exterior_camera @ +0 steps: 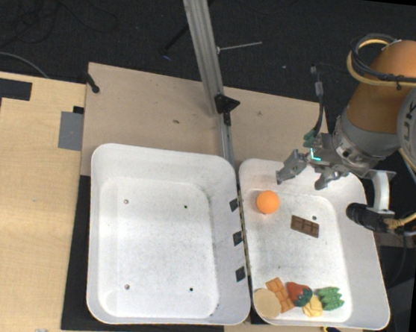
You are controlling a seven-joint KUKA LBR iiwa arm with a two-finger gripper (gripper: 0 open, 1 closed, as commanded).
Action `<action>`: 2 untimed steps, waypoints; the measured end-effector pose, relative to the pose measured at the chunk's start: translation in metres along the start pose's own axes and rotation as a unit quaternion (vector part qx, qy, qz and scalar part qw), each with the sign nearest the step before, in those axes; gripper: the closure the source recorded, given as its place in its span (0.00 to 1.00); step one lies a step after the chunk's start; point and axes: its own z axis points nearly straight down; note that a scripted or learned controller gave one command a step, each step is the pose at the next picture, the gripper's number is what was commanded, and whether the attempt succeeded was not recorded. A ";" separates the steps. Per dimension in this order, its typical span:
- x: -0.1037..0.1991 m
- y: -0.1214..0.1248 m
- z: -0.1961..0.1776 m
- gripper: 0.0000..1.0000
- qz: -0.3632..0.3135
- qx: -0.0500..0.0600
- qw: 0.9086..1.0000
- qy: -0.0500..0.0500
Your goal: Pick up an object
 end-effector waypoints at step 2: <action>0.004 -0.006 0.044 0.00 0.000 0.000 1.000 0.000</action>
